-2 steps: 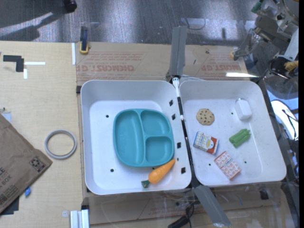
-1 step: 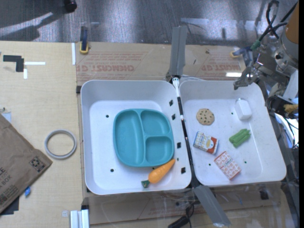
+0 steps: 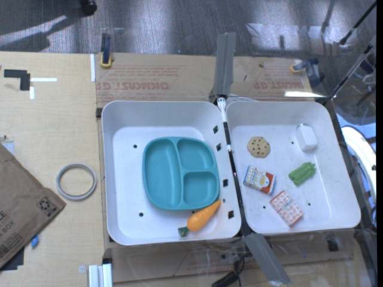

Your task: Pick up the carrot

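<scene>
The carrot (image 3: 202,216) lay in the left bin (image 3: 119,178), touching the teal divided plate (image 3: 179,172) at its 5 o'clock edge. The tool's state could not be told.

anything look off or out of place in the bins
Mostly tidy. The carrot lies outside the teal divided plate, wedged against its near edge on the left bin's floor. In the right bin, the cookie and packets lie scattered.
</scene>
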Robot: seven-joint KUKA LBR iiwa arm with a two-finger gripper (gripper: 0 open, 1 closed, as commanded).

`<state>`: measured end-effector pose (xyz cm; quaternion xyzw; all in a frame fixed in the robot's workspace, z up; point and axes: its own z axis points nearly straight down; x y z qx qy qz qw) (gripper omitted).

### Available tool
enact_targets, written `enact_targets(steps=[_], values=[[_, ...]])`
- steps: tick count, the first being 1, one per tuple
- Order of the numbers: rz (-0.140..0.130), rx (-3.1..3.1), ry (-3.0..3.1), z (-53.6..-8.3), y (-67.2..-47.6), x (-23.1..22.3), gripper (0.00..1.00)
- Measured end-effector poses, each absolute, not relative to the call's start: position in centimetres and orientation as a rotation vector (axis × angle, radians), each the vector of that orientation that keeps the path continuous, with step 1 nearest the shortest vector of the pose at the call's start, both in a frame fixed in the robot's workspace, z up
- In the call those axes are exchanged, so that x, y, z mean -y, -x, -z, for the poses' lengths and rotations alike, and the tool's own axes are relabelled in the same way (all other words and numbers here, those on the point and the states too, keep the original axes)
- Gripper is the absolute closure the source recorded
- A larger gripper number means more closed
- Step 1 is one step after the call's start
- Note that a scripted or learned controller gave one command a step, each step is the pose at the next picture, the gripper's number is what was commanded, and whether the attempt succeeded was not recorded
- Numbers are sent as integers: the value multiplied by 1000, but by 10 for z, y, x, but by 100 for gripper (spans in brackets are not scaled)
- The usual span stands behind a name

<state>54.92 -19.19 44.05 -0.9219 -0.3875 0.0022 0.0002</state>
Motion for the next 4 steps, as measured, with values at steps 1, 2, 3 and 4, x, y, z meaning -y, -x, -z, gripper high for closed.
enact_targets(steps=[1,2,3,4], values=[[-6,1430,2795,-203,-498,157,0],[-7,936,2999,-371,-503,140,0],[-9,321,3126,-440,-540,173,0],[-10,352,3121,-440,-619,218,0]])
